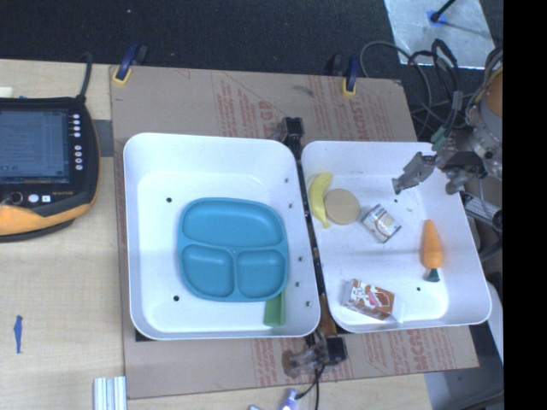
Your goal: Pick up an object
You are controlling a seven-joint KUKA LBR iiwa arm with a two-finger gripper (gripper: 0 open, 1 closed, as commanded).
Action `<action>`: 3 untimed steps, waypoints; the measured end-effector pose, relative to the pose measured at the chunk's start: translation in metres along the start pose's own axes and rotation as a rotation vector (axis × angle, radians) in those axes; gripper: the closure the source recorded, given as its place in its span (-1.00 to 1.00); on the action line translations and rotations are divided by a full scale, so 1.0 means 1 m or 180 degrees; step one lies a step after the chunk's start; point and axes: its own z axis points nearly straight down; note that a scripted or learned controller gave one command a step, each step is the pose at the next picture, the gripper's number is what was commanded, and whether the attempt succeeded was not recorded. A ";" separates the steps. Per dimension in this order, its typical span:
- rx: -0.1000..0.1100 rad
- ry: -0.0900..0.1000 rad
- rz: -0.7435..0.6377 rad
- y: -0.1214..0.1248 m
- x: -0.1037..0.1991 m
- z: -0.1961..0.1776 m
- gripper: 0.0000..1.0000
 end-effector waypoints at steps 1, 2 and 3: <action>0.0008 -0.0004 -0.0004 0.040 0.011 0.086 -1.00; 0.0011 -0.0004 0.0002 0.057 -0.034 0.164 -1.00; 0.0010 -0.0008 -0.0005 0.058 -0.034 0.152 1.00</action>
